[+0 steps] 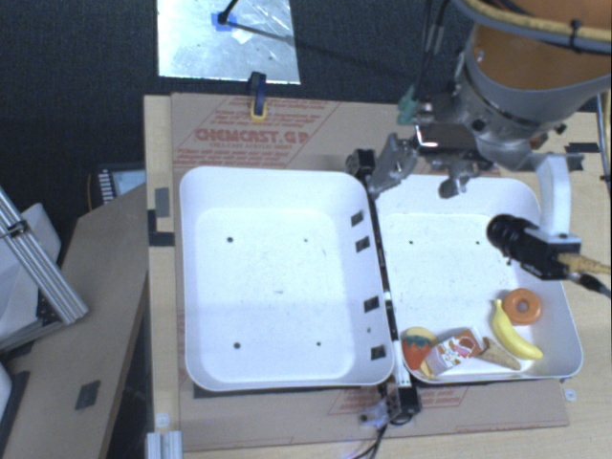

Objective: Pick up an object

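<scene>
Hovering above the far edge of the right bin, the gripper is hanging with its fingers spread apart and nothing between them. The pickings are all lying along that bin's near edge: a banana by the near right corner, an orange ring touching its far end, then a packet and a tomato toward the near left corner. I'm guessing the banana is light, stiff and a little slick, so closing across its middle is looking safest.
</scene>
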`<state>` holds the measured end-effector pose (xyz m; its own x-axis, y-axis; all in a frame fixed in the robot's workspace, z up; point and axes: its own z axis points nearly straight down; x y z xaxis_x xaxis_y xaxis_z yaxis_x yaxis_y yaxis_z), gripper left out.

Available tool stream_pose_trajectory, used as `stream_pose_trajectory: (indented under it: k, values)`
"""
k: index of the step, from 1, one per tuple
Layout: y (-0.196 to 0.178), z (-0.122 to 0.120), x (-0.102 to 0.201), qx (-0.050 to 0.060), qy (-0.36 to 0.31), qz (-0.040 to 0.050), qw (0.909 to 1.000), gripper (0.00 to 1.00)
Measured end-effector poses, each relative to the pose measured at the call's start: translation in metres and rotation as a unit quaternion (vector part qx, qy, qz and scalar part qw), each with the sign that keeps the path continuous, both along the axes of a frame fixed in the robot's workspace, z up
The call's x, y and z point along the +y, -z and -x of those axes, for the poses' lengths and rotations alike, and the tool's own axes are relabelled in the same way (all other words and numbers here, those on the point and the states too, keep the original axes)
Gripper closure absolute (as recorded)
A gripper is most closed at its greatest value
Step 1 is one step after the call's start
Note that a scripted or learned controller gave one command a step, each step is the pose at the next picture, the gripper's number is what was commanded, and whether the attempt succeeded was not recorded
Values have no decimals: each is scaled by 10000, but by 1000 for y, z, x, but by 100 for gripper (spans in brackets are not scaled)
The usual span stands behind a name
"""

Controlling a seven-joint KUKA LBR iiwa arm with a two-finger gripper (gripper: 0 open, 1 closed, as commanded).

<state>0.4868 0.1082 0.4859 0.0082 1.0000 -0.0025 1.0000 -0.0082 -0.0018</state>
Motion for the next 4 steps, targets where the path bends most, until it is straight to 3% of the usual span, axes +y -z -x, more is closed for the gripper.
stream_pose_trajectory:
  k: [1, 2, 4]
  values:
    - [-52, 1, 76, -45, -93, -32, 9999, 0]
    - [-61, 0, 73, -33, -64, -26, 10000, 100]
    - [-83, 0, 73, -54, -83, -39, 9999, 100]
